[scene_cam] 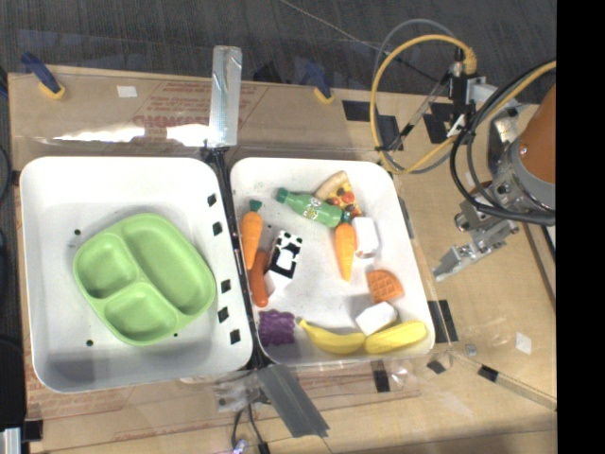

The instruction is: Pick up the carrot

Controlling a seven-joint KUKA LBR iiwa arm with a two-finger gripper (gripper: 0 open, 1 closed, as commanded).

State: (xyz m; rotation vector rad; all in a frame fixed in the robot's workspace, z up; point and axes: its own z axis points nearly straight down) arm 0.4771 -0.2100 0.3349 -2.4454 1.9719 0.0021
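On cardboard-topped bench (312, 121), two bins (57, 187)

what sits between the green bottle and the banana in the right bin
In the camera view, between the green bottle and the banana lie a carrot, a white block, an orange ridged piece and another white block.

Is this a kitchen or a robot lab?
Probably a robot lab. A grey robot arm with looped cables reaches over a bench with two white bins. The food looks like toys: carrots, a banana and a green divided plate.
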